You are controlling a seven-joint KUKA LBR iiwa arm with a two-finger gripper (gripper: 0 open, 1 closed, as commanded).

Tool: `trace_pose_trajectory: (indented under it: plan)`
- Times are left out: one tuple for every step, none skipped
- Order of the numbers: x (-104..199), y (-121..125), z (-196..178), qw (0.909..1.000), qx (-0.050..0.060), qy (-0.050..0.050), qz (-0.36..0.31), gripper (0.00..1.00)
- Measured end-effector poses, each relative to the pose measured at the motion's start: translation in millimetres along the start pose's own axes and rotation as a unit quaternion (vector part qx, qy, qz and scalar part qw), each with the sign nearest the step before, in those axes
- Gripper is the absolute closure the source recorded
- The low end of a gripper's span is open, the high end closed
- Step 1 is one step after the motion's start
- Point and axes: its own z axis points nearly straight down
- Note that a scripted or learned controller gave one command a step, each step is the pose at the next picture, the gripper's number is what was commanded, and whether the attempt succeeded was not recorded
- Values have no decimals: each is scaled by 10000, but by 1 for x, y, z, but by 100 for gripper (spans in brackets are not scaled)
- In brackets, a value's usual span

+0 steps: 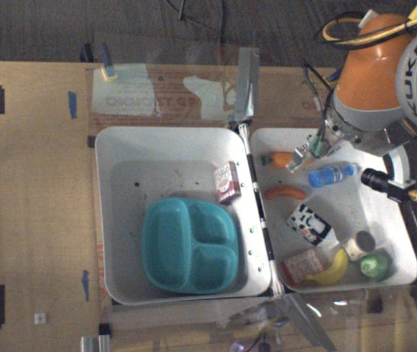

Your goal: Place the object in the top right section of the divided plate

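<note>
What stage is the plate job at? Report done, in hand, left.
Done: nothing visibly; the teal divided plate in the left bin holds no object in any section. In hand: the gripper is over the right bin, near the carrot and blue bottle. Left: grasping, carrying, and placing in the top right section.

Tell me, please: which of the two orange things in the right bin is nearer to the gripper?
The upper orange thing, just left of the gripper. The other, a long sausage shape, lies lower, beside the divider between the bins and clearly apart from the gripper.

Grey arm (pixel 414 64), orange band, yellow cables
</note>
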Motion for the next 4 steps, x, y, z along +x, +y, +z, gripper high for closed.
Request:
trace_pose_trajectory:
  plan:
    - [-52,-96,33,9999,14,-1,148,100]
    - [-11,-149,-34,9990,13,5,439,100]
    - [29,-75,-66,9967,-6,-16,-816,100]
    - [89,-54,6,9755,6,9,-2199,100]
